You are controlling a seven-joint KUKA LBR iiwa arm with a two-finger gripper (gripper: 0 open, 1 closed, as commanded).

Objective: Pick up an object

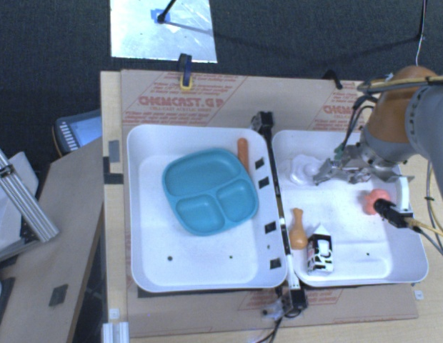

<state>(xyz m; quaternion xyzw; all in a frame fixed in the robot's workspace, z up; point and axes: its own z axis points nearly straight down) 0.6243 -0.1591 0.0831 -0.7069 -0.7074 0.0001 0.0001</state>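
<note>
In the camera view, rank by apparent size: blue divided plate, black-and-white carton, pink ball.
1. blue divided plate, largest by far
2. black-and-white carton
3. pink ball, smallest, though partly hidden by the arm's hardware

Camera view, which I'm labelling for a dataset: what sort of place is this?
Probably a robotics lab test bench: a robot arm over two white bins of small toys, beside aluminium framing and loose cables.

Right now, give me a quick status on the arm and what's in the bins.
Gripper low in the right bin, over a clear cup. Nothing seen held. Pink ball, orange bottle, black-and-white carton nearby; blue tray left.
</note>
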